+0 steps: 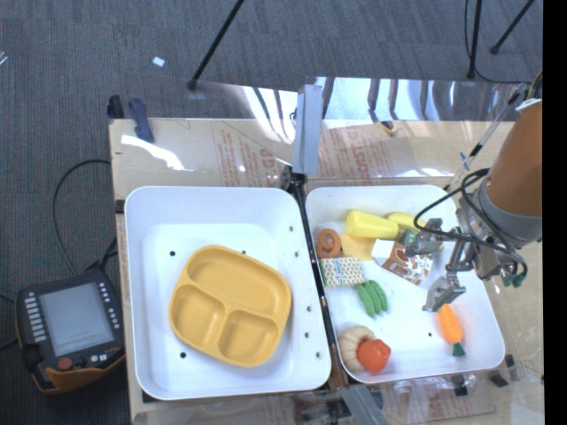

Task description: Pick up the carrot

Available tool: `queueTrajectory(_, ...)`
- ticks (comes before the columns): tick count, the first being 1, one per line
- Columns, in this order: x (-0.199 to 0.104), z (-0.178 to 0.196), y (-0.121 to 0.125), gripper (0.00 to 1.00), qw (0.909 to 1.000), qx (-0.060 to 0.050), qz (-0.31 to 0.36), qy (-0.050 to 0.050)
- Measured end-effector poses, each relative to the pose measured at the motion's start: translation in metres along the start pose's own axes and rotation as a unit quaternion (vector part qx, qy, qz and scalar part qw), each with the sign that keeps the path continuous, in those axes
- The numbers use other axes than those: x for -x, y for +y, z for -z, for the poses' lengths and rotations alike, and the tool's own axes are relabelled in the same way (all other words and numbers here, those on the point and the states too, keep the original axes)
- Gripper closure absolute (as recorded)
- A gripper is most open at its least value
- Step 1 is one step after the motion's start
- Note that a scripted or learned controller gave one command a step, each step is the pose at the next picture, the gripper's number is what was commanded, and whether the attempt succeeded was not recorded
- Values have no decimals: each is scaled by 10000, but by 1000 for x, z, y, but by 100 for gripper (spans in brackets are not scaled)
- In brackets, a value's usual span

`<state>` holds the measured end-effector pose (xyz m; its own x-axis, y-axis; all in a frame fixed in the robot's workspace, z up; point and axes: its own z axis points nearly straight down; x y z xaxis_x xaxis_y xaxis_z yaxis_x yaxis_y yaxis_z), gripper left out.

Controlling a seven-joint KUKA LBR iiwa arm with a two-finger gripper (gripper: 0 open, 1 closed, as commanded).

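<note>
Lying in the right bin (403, 372) at its 4 o'clock corner, the carrot (451, 324) sits just beneath the gripper (442, 292); jaw state cannot be told.

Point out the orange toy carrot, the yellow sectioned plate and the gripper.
orange toy carrot (451, 324), camera view, mid-body.
yellow sectioned plate (197, 261), camera view, upper-left rim.
gripper (441, 295), camera view, fingertip end.

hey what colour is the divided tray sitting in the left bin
The divided tray is yellow, seen clearly in the camera view.
</note>
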<state>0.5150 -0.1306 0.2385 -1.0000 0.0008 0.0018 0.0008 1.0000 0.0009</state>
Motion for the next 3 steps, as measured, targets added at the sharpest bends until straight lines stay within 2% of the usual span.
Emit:
queueTrajectory(1, -25, -152, -31, 0, 9985, 22, 553, 48)
queueTrajectory(2, -20, -138, -29, 100, 9983, 8, 587, -6)
queueTrajectory(3, -35, -143, -38, 100, 9941, 7, -1088, 7)
